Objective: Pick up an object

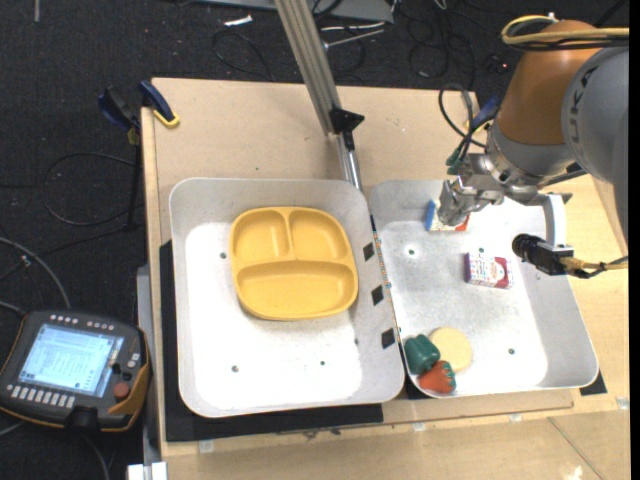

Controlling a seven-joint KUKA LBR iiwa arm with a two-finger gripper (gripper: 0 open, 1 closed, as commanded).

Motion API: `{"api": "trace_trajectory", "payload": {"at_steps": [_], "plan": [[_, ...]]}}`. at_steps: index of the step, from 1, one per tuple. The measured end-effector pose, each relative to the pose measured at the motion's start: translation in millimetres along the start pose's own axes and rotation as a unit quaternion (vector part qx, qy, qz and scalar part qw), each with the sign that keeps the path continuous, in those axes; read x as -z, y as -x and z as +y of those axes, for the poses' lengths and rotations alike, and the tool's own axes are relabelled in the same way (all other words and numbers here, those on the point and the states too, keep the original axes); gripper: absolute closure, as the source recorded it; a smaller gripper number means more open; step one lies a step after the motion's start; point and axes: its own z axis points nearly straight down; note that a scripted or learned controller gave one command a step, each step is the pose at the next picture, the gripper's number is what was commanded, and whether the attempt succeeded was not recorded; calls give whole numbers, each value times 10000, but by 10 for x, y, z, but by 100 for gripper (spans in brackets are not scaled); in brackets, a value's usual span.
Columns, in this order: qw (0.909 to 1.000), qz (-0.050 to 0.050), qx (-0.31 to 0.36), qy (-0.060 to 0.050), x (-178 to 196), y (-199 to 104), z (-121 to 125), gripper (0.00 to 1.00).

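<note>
Yellow tray (pixel 294 264) lies in the left bin (pixel 200 368). At the right bin's (pixel 560 358) far edge, the gripper (pixel 452 211) sits over a blue-red object (pixel 440 220); finger state unclear.

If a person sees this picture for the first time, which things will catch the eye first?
First comes the yellow divided plate, alone in the left bin. Next is the grey arm with its orange band, reaching in from the right, its gripper low over a small blue and red object at the right bin's far edge.
</note>
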Motion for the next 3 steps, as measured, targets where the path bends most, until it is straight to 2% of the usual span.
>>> {"api": "trace_trajectory", "payload": {"at_steps": [2, 3], "plan": [[10000, -1, 4, -1, 959, 49, 118, 100], [10000, 13, 25, -51, 722, -454, 16, 100]]}}
